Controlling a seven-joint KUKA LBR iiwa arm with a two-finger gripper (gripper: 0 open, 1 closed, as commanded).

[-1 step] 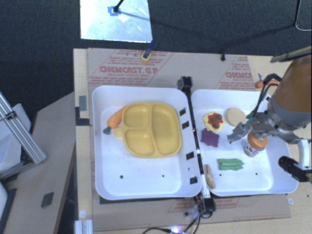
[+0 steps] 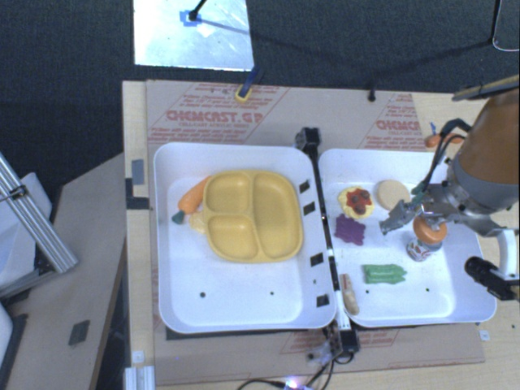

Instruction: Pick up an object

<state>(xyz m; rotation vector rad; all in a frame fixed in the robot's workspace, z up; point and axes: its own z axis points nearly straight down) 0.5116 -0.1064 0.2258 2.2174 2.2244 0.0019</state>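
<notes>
Your gripper (image 2: 409,215) hangs over the right bin (image 2: 467,303), and you cannot tell how it is set from this angle. Just beside it stands a small orange-capped bottle (image 2: 425,238) — upright, near the bin's middle. Further left lie a purple piece (image 2: 350,230), a red-and-yellow toy (image 2: 357,201), a tan disc (image 2: 392,192) and a green piece (image 2: 383,274). The left bin (image 2: 175,299) holds a yellow divided plate (image 2: 248,215) with a carrot (image 2: 192,196) at its edge.

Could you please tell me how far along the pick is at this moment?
Done: the arm has reached over the right bin, gripper low among the toys. In hand: nothing visibly held; the small bottle stands beside it. Left: grasp and lift something.
</notes>
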